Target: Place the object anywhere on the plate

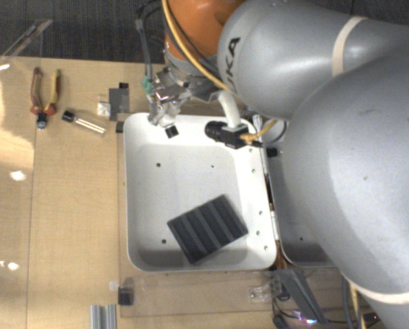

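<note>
One dark ribbed block (207, 229), tilted, in bin (143, 204)

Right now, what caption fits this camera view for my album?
Grey arm's pincer hovers at the white bin's far edge; ribbed black block lies inside.

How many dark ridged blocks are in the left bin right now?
1. A dark ridged block lies tilted in the near right part of the left bin. The arm covers the far edge, so another could be hidden.
</note>
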Robot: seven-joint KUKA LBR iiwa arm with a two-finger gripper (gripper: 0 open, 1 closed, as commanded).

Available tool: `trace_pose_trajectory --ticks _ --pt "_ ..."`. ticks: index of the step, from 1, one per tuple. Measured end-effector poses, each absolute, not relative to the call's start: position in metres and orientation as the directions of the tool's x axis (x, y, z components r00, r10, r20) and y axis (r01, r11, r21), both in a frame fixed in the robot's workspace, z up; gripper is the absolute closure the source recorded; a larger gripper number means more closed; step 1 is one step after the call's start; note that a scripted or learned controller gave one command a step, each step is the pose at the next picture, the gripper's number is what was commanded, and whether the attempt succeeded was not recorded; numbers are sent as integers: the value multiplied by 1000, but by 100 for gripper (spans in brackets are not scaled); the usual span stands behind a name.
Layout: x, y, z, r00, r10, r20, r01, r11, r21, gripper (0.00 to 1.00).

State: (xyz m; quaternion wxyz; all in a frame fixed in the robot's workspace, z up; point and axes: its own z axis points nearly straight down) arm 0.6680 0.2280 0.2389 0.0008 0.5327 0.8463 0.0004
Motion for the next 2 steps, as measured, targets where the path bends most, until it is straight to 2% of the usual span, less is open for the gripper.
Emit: trace_pose_trajectory --ticks 1,2 --pt "668 226 163 -157 988 0 988 157 0 100" --pt "668 227 174 -161 987 0 987 161 3 100"
